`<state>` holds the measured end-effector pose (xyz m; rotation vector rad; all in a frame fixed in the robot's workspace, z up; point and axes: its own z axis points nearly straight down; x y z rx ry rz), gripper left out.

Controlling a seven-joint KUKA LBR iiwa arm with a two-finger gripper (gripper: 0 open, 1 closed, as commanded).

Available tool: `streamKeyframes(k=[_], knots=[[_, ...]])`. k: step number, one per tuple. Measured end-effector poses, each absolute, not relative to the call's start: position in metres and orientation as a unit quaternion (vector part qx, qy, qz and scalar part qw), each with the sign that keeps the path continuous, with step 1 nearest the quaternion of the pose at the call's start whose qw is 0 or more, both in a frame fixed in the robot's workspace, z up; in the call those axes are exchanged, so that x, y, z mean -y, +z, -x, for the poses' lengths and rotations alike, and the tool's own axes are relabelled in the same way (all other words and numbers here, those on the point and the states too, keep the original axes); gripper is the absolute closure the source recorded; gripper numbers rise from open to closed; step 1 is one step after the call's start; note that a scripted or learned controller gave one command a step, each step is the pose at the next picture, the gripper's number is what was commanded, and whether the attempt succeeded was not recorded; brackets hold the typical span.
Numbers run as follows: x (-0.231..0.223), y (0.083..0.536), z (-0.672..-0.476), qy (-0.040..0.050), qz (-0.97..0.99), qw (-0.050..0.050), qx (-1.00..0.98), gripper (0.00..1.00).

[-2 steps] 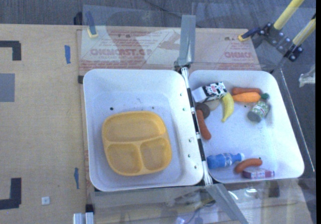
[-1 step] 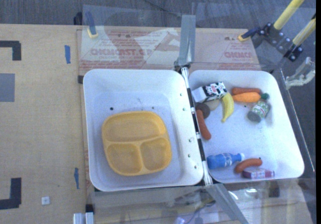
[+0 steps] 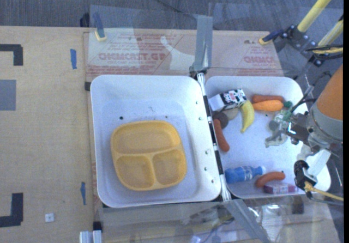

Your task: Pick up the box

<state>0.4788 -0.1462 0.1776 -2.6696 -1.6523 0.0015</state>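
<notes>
A small black-and-white cow-patterned box (image 3: 233, 96) lies at the back left of the right bin (image 3: 289, 85), beside a banana (image 3: 247, 115). A second, flat pink box (image 3: 281, 188) rests against the bin's front wall. My gripper (image 3: 274, 131) hovers over the bare floor in the right half of this bin. It is open with nothing between its fingers. It sits right of the banana, roughly 80 pixels from the patterned box, and well above the pink one.
The right bin also holds an orange carrot (image 3: 269, 106), a red sausage (image 3: 267, 97) behind it, a brown sausage (image 3: 221, 135) by the left wall, a blue bottle (image 3: 244, 173) and another red sausage (image 3: 271, 177). The left bin (image 3: 109, 95) carries a yellow divided tray (image 3: 148, 155).
</notes>
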Motion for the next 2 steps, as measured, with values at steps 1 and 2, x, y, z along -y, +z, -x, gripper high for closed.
streamKeyframes(k=[1,2], knots=[[0.147,0.187,-0.479,0.0003,0.851,0.001,0.526,1.00],[0.205,0.087,-0.508,-0.0024,0.793,-0.002,0.610,1.00]])
